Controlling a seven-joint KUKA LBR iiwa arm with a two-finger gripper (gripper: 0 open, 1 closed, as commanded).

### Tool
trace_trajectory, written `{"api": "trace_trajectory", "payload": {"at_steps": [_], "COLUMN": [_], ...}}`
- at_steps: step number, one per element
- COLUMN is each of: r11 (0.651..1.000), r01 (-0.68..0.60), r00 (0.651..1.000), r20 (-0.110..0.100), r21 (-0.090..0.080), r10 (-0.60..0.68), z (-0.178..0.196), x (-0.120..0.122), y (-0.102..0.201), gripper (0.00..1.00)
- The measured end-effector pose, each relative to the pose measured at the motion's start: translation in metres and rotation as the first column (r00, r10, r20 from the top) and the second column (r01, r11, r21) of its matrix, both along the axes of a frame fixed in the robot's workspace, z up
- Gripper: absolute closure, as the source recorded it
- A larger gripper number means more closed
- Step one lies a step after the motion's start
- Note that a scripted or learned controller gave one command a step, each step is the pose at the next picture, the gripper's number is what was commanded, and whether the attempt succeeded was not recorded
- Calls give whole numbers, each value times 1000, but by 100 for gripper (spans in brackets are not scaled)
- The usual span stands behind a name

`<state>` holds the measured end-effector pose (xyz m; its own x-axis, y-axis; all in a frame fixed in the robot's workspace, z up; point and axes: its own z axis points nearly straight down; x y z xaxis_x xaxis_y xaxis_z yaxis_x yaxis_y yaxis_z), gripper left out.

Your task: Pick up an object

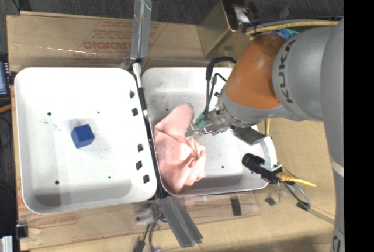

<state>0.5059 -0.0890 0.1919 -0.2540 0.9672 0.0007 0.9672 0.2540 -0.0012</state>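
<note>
The hand (197, 130) is down in the right bin (175, 78), at the right edge of the pink cloth (177, 150); I cannot tell whether it grips anything. The cloth lies crumpled against the bin's left wall, leaving bare floor to its right. Over in the left bin (35, 81), a blue cube (82, 135) sits alone, well clear of every wall.

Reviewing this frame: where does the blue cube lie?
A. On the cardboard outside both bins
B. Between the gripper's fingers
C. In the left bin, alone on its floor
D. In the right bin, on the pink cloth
C. The blue cube sits on the floor of the left bin, while the pink cloth lies in the right bin under the gripper.
</note>
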Motion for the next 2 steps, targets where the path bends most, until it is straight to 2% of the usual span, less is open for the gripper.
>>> {"api": "trace_trajectory", "payload": {"at_steps": [1,2], "r11": [1000,993], "r01": [0,120], "r00": [1000,993], "r20": [0,0], "r21": [0,-1], "r10": [0,-120], "z": [0,-100], "x": [0,55], "y": [0,-54], "gripper": [0,0]}}
